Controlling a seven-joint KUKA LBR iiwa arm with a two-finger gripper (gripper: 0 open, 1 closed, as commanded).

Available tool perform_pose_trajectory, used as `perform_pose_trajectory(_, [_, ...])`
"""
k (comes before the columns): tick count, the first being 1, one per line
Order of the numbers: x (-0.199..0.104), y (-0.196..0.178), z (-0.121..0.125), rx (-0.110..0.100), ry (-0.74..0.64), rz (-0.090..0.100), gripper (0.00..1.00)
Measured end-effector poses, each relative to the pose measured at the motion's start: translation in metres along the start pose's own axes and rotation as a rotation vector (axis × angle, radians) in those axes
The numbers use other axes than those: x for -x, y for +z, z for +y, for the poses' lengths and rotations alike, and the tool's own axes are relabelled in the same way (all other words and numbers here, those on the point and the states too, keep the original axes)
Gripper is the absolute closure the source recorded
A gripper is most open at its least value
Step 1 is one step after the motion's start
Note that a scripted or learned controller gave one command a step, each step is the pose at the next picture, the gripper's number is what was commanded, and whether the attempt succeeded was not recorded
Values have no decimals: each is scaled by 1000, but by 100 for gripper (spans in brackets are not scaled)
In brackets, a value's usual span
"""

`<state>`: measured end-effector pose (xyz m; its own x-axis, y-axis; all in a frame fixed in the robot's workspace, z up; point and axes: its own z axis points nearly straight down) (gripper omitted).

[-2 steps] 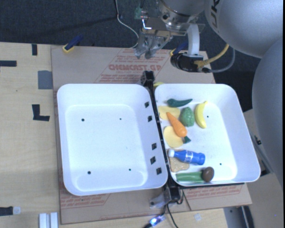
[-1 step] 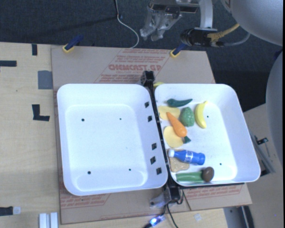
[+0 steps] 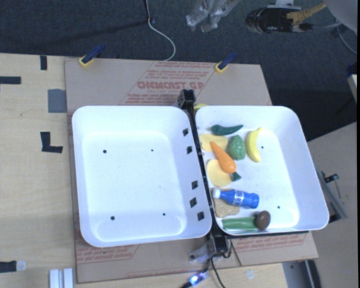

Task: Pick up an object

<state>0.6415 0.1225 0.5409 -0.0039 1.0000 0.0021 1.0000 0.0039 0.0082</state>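
Note:
The right bin (image 3: 291,179) holds several small toys along its left side: a dark green pepper (image 3: 227,128), a yellow banana (image 3: 254,145), a green lumpy vegetable (image 3: 236,147), an orange carrot (image 3: 223,158), a pale yellow slice (image 3: 218,174), a blue bottle (image 3: 237,198), a green cucumber (image 3: 240,223) and a brown ball (image 3: 262,219). My gripper (image 3: 205,20) hangs high beyond the far edge of the bench, well away from the bins. It is open, with nothing between its pale fingers.
The left bin (image 3: 132,173) adjoins the right one along a black hinge strip (image 3: 195,173). Both rest on a cardboard sheet (image 3: 168,83) held by yellow-and-blue clamps (image 3: 91,54). A white cable (image 3: 159,32) trails over the dark floor at the back.

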Motion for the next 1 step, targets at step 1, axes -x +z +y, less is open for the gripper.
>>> perform_pose_trajectory(1, [-35,210,-34,-29,0,-6,100])
